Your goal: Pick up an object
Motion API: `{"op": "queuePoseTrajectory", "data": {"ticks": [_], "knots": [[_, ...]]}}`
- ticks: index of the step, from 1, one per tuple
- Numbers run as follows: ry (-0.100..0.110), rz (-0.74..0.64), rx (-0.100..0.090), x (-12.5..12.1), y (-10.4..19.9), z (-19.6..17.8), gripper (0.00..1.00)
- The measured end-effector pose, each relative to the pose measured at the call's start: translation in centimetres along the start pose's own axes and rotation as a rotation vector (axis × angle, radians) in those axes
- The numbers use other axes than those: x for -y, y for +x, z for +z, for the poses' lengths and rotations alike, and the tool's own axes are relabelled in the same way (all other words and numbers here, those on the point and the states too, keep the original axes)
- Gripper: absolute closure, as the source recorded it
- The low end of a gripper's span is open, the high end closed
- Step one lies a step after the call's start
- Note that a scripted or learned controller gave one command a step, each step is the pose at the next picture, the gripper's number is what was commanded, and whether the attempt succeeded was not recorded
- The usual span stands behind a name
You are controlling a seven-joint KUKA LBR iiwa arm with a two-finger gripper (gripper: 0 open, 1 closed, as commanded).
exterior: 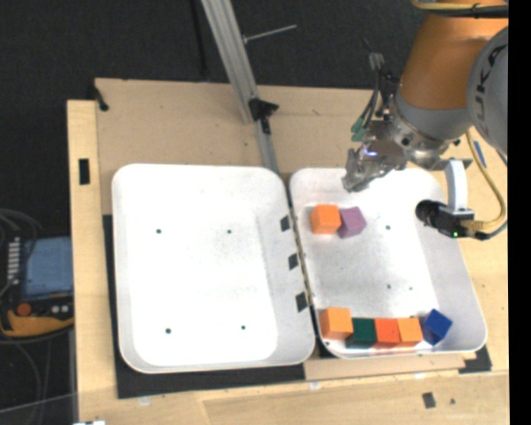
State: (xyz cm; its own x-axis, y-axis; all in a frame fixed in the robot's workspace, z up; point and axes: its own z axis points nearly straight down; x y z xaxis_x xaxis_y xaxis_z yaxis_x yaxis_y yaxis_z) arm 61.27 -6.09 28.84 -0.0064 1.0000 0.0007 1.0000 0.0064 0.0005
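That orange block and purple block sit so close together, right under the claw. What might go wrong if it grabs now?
The orange block and purple block touch, so the gripper might nudge both or catch neither. It also hovers near the right bin's far rim, which it could bump.

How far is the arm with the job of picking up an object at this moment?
Nothing is picked up yet. The gripper is at the far edge of the right bin, just beyond the orange block and the purple block, which both lie on the bin floor. Five more blocks sit along the near wall. Left to do: descend, grasp and lift.
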Motion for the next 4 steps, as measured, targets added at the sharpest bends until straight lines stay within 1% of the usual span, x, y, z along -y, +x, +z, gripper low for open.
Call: {"op": "queuePoseTrajectory", "data": {"ticks": [1,2,3,4], "knots": [[0.001,0.000,0.000,0.5,4.6,0.0,1.00],[0.002,0.001,0.001,1.7,9.7,2.1,1.00],[0.002,-0.002,-0.001,2.5,15.1,2.0,1.00],[0.002,0.004,-0.001,2.5,14.8,2.0,0.00]]}}
